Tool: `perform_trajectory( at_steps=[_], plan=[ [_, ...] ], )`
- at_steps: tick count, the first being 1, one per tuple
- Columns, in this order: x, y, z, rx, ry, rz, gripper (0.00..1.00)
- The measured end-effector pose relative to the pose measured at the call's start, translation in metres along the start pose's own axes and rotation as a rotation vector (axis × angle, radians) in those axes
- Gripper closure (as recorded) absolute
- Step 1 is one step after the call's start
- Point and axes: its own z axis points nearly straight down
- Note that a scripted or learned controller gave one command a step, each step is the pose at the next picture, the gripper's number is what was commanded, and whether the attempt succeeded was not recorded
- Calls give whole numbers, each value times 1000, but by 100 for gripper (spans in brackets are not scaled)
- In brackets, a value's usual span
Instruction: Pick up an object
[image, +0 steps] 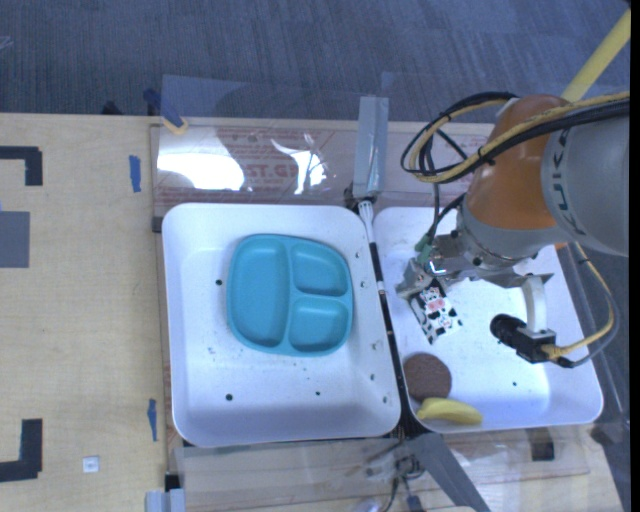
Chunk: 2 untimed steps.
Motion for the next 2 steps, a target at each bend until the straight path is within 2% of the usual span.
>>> perform_trajectory(
  at_steps=[1,2],
  plan=[
    [-23,2,-115,-1,-5,-59,100],
    [-45,29,-88,8,-5,-160,100]
  ],
)
